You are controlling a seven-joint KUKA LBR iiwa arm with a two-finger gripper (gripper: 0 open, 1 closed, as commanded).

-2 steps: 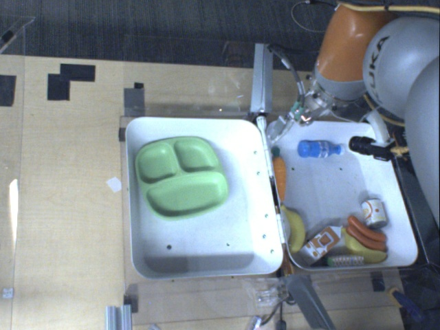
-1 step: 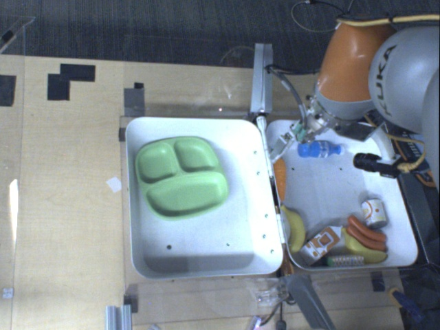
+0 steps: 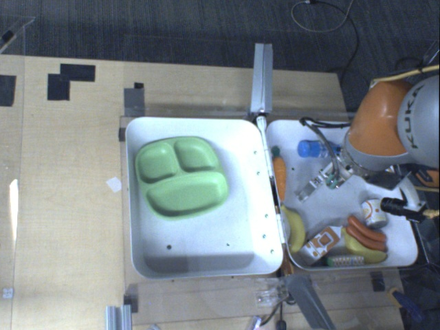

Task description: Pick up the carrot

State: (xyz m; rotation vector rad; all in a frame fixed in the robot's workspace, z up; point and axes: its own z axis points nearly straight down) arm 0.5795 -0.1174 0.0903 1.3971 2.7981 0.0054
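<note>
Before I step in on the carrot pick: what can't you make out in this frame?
- Gripper: too small and blurred to read.
- Carrot: lies tight against the right bin's left wall; its far side is hidden.
- Blue object: partly behind cables, identity unclear.

Setting: robotics laboratory. Evidence recorded: a pale wooden counter (image 3: pixel 75 205) marked with black square calibration patches (image 3: pixel 69 80); two shallow white plastic bins (image 3: pixel 199 260) held side by side in grey aluminium framing (image 3: pixel 262 78); a grey industrial arm with an orange band (image 3: pixel 385 126) reaching in at the right; a loose black cable (image 3: pixel 330 12) trailing over dark grey carpet (image 3: pixel 172 16) beyond the counter; toy food items sat in the right bin as test pieces.
</note>
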